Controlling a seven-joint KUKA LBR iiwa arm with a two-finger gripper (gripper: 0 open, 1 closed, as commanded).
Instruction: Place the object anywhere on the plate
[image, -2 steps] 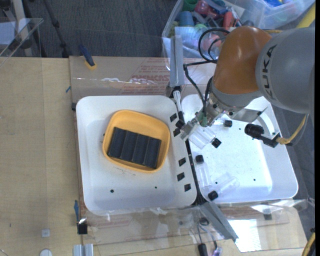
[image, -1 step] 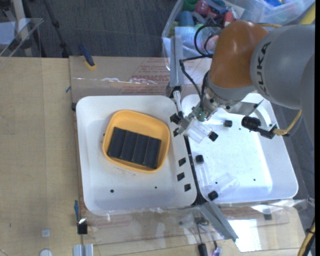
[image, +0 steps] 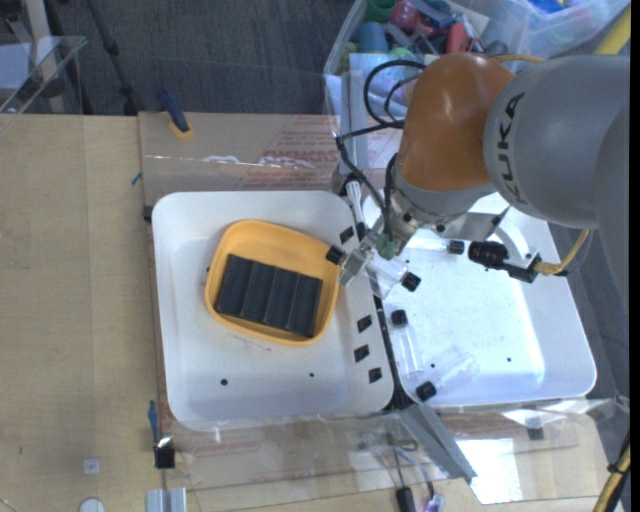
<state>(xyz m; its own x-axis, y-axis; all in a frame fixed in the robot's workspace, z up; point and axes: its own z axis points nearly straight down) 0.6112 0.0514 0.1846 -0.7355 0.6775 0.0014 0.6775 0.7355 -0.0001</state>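
Observation:
A yellow plate (image: 232, 243) lies in the left bin (image: 190, 380), tilted a little. On it rests a dark grey ribbed rectangular block (image: 272, 293), covering most of the plate's middle. My gripper (image: 352, 262) hangs just off the plate's right rim, above the divide between the two bins and apart from the block. Nothing shows held in it. The grey arm with its orange band (image: 450, 120) reaches in from the upper right and hides part of the right bin.
The right bin (image: 520, 340) holds a faint clear plastic piece (image: 445, 362). Small black clips (image: 365, 325) run along the divider. A cluttered clear container (image: 420, 30) stands behind the bins. Bare bench (image: 70, 300) lies to the left.

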